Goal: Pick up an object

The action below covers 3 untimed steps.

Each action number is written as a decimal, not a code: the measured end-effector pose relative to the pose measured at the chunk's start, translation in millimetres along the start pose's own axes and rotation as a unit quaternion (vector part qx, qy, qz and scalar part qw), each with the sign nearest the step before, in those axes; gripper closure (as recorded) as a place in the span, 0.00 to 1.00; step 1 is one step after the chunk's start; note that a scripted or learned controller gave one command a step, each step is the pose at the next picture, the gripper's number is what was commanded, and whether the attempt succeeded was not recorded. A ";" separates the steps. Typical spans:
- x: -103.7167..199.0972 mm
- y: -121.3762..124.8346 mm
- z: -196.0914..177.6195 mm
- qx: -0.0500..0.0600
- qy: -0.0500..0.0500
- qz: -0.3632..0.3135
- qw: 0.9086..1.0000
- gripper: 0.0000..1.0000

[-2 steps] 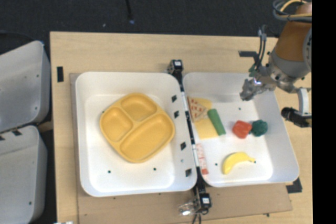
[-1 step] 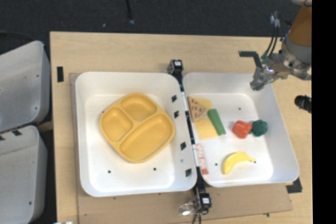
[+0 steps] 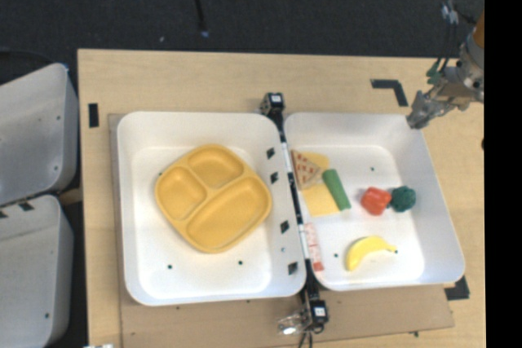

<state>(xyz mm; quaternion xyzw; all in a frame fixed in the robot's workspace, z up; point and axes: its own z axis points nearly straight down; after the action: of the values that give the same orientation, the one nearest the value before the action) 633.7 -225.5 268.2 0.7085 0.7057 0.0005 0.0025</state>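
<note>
- Bins: left bin (image 3: 139,273) carries a yellow divided plate (image 3: 214,196), white floor free around it; right bin (image 3: 432,248) has bare floor along its near and far walls.
- Banana (image 3: 369,252) near right bin's front, long axis roughly left-right, curve arching up.
- Red piece (image 3: 375,200) touching green piece (image 3: 402,197); green stick (image 3: 335,189) on yellow slab (image 3: 317,187).
- Gripper (image 3: 420,116) over right bin's far right corner, nothing in it; opening: cannot tell.

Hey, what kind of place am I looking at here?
Probably a robot test bench in a lab, not a kitchen. Two shallow white bins sit side by side on a wooden board, holding a yellow divided plastic plate and toy food such as a yellow plastic banana. A grey two-finger gripper hangs nearby.
</note>
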 end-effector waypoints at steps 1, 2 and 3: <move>58.0 8.2 -3.4 0.003 0.002 -0.006 1.000 1.00; 102.2 18.3 8.8 0.004 0.002 -0.005 1.000 1.00; 148.0 13.6 14.1 0.004 0.001 -0.005 1.000 1.00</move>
<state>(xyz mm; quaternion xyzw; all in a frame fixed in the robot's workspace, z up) 648.0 -77.5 253.7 0.7053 0.7090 -0.0015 -0.0014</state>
